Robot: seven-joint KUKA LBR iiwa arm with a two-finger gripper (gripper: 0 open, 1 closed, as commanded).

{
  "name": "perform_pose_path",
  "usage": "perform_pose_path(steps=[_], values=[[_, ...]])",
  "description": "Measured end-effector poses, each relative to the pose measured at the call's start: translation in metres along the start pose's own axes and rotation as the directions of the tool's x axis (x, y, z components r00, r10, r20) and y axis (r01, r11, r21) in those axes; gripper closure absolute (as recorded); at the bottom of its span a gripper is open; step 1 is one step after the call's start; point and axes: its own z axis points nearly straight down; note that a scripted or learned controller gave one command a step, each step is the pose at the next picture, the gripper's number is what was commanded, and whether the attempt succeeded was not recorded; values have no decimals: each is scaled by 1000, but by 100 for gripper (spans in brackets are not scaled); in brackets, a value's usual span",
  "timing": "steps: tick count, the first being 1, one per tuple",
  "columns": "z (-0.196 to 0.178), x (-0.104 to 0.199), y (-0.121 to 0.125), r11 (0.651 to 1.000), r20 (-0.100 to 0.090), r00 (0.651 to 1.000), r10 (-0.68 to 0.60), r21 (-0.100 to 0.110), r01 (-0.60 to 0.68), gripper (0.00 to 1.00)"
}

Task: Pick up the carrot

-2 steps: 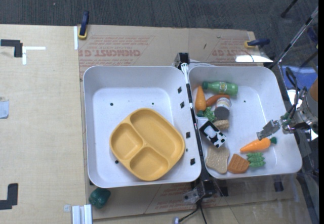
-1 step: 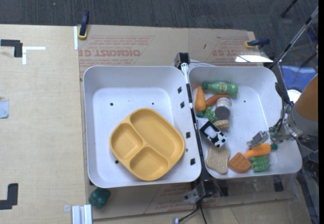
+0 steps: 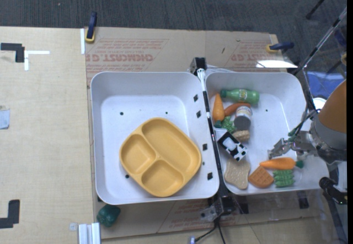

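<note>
Reaching in over the desk (image 3: 44, 127), I have my fingers (image 3: 274, 152) inside the right bin (image 3: 298, 86), spread apart with nothing between them. The left bin (image 3: 105, 105) lies well beyond my tips, across the shared wall, and holds a yellow divided tray (image 3: 160, 156). The carrot (image 3: 278, 164) I judge to be mine lies just beneath and a little toward the bin's front edge from my fingertips, close but apart from them. It rests flat on the bin floor, with its long axis running across the bin, roughly along my line of reach. Its leafy green end points back toward my wrist and its orange body runs on past my tips. A second orange carrot-like piece (image 3: 218, 108) stands far ahead of me against the dividing wall. The near one looks like a toy: light, stiff and smooth, so likely to slip or roll. I would close across its thick middle, square to the long axis, keeping off the green beans (image 3: 284, 179) and the orange slice (image 3: 261, 178) just beside it.
</note>
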Motion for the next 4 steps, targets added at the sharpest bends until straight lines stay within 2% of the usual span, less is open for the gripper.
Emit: perform_pose_path(steps=[1, 2, 3, 4], values=[[0, -5, 0, 957, -1, 957, -290, 2, 290, 0], [1, 28, -4, 995, -2, 995, -103, 4, 103, 0], [0, 12, -2, 853, -1, 853, -523, 1, 523, 0], [-10, 12, 1, 854, 3, 855, -519, -4, 519, 100]])
